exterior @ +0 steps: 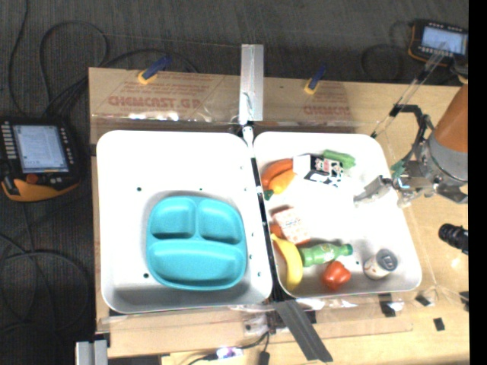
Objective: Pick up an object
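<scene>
Tomato (336, 274) front of right bin (396, 226) | tool (370, 191) over bin; touching nothing

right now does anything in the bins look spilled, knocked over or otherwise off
Nothing looks spilled or broken. The green bottle lies on its side between the banana and the tomato, and the small can is tipped over too. The blue tray sits flat in the left bin.

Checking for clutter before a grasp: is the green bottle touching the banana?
Touching. The camera view shows the green bottle lying with its base end against the banana in the right bin, no white floor showing between them.
</scene>
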Available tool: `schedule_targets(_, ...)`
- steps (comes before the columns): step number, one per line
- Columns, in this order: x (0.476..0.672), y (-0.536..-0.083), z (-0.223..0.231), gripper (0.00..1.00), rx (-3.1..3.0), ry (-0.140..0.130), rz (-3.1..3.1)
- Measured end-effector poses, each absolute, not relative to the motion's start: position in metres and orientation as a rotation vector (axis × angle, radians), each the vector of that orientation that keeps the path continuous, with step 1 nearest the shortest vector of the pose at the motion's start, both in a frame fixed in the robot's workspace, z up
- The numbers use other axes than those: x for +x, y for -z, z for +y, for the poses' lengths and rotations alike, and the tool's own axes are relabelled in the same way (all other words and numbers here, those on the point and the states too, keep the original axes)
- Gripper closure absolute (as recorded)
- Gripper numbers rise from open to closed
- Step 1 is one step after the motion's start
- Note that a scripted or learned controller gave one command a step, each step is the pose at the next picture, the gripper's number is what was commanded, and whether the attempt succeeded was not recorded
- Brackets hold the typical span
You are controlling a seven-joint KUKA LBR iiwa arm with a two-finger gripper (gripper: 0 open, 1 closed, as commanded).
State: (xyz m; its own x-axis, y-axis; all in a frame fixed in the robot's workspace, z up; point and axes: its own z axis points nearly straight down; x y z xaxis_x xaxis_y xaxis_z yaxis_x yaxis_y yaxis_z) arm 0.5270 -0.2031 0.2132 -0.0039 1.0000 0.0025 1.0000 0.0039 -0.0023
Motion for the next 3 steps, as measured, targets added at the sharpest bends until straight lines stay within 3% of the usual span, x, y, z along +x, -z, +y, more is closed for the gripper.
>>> schedule_targets(1, 0.487, -0.147, -0.162, 0.0, -2.155, -0.002, -2.28)
schedule_targets(2, 0.485, -0.089, -0.111, 0.0, -2.091, 0.002, -2.354)
schedule_targets(3, 0.486, -0.099, -0.109, 1.0, -2.09, 0.008, -2.356)
